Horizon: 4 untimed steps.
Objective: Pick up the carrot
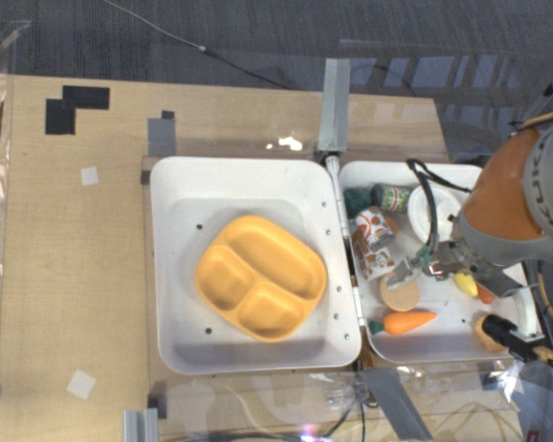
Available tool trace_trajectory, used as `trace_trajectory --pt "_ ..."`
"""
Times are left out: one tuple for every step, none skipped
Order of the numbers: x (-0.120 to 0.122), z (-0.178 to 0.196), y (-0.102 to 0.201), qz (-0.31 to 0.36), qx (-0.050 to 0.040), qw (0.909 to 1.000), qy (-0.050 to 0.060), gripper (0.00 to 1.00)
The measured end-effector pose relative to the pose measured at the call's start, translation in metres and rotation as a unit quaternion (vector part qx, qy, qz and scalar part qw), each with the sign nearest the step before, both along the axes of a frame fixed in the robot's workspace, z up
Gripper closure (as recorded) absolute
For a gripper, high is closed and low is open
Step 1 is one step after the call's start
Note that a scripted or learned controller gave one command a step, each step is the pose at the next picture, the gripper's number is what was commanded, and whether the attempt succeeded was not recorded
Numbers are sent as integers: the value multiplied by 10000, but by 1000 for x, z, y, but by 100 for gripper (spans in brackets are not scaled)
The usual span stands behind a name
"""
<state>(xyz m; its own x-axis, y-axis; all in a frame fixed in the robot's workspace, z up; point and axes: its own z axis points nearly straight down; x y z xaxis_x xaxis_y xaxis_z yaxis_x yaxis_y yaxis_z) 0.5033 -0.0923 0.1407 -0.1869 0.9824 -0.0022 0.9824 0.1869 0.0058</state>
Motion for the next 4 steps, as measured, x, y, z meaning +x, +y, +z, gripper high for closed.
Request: trace_trajectory --pt "-13 -52 -5 -394 10 9992 -30 0" --pt "-12 -52 -2 -298 -10 9995 -37 0" --pt "-11 -51 -11 2997 -37 9540 -55 0" --pt "-8 -40 -9 3025 -48 9531 -84 100"
